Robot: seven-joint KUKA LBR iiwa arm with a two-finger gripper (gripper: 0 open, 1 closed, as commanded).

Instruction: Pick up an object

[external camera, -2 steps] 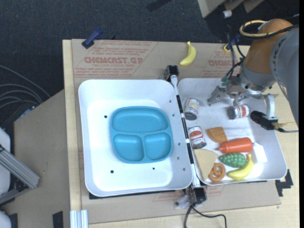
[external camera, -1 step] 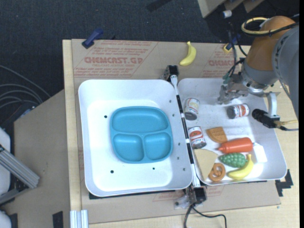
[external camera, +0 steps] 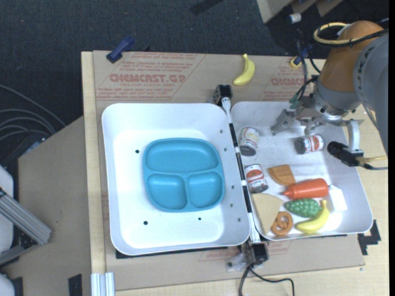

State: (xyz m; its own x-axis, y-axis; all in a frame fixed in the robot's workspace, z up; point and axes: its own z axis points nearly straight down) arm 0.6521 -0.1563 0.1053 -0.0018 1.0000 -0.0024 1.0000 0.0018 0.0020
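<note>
Cardboard-topped bench (external camera: 179,79) on dark carpet (external camera: 49,23); cables (external camera: 21,125) at left; end effector (external camera: 296,119) state unclear.

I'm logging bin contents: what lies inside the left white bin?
Inside the left white bin lies a blue three-compartment plastic tray, its compartments bare. Whatever is beneath the tray is covered.

Left bin (external camera: 117,165): holds the divided tray (external camera: 182,172) at its centre.
Right bin (external camera: 361,205): two cans (external camera: 249,140) along its left wall, a third can (external camera: 308,143) near its back; food pieces (external camera: 302,205) at its front.
Tabletop (external camera: 154,79): a banana (external camera: 245,71) near the back edge, behind the bins.
</note>
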